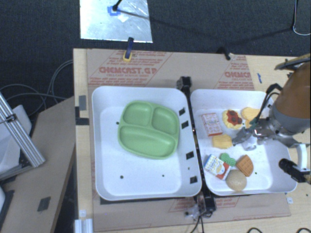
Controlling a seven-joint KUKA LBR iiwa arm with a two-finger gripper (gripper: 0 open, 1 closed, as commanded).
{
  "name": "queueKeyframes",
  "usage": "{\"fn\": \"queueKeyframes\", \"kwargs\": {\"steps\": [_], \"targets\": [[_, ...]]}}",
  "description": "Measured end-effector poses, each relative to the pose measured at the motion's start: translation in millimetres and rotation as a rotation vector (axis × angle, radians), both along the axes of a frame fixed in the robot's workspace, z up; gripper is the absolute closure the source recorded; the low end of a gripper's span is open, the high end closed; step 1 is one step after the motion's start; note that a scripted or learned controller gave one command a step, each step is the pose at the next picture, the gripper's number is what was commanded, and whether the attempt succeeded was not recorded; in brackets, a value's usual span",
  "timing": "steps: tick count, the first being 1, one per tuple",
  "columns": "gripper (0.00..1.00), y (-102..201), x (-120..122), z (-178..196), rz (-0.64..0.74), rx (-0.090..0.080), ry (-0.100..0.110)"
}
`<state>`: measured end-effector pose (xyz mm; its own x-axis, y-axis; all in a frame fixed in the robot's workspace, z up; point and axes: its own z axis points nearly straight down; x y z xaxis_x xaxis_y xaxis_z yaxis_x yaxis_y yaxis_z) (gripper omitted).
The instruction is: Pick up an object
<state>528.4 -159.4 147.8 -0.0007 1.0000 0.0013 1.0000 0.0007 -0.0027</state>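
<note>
Low over the right bin [279, 178], the claw [244, 136] reaches in from the right at the end of the grey arm [291, 108], whose orange band sits above the wrist. Its 2 metal parts point left, toward the middle of the bin, and their tips blur together, so I cannot tell how far apart they stand or whether anything is between them.

Just left of the claw's tip lies a yellow block [222, 141]. Beyond it, on the far side, sits a small round piece with red on top, like a toy pizza [232, 118], with a pale yellow piece [250, 114] just to its right. Left of those lies a flat white and red packet [210, 123].

On the near side of the claw rests an orange waffle-patterned piece [245, 164]. Beside it on the left is a small green piece [227, 159], then a white carton with red and blue print [215, 165]. Nearest of all is a round beige piece [236, 180], touching the waffle piece.

A black divider [193, 144] separates the 2 white bins. In the left bin [104, 178] lies a green plate with 3 compartments [147, 129], set toward the far side.

Both bins rest on a cardboard sheet with red lettering [127, 70]. Farther off, a shiny silver sheet [115, 13] lies on dark carpet.
</note>
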Motion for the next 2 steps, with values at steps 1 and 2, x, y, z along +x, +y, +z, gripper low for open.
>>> {"fn": "queueKeyframes", "kwargs": {"steps": [1, 2], "targets": [[0.0, 9.6, -2.2, -53.4, 0.0, -0.001, -0.004], [0.0, 9.6, -1.4, -63.2, -0.001, -0.001, -0.004]]}}
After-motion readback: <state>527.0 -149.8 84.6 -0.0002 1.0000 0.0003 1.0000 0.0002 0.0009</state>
